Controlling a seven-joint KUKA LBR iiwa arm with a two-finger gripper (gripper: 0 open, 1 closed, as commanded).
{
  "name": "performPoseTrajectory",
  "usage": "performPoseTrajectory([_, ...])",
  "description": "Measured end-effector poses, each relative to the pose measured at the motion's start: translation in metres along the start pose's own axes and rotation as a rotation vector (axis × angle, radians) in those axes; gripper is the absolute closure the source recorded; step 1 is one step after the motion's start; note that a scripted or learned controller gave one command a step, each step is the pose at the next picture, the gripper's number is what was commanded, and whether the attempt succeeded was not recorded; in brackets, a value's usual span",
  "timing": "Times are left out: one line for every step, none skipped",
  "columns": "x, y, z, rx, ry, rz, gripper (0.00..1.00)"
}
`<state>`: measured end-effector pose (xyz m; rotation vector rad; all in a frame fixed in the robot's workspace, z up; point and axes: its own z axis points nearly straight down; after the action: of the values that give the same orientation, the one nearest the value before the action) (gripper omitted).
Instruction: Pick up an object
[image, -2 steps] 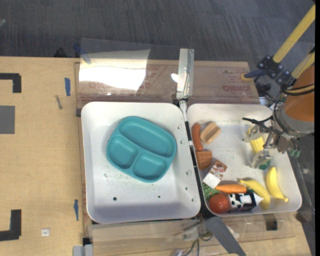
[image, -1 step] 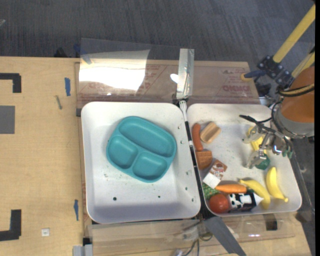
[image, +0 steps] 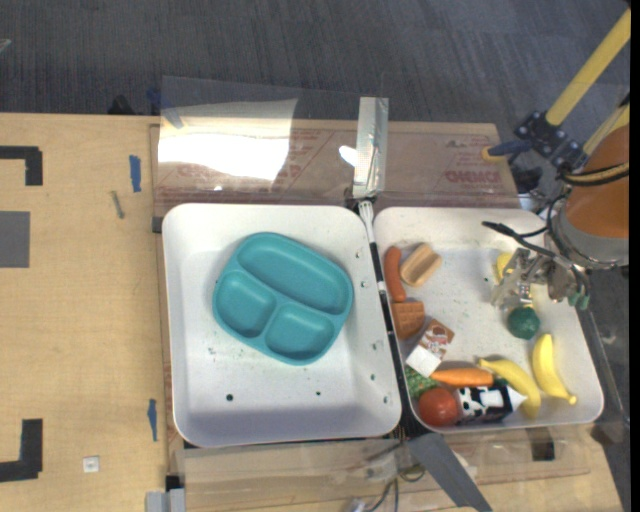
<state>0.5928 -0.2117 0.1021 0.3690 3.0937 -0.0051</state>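
Just below the end effector (image: 524, 283), a green ball (image: 522, 322).

Hot dog bun (image: 421, 264): you see it tan, lying near the right bin's far left corner.
Sausage (image: 393, 273): red-orange, lengthwise along the left wall, just beside the bun.
Green ball (image: 522, 322): dark green, round, toward the right side.
Bananas (image: 548, 367): yellow, two, near the right front corner.
Carrot (image: 462, 377): orange, lying crosswise.
Tomato (image: 438, 405): red, at the front edge.
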Motion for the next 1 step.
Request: performPoseTrajectory([0.0005,0.0002,0.0010,0.000,0.002,0.000,0.00])
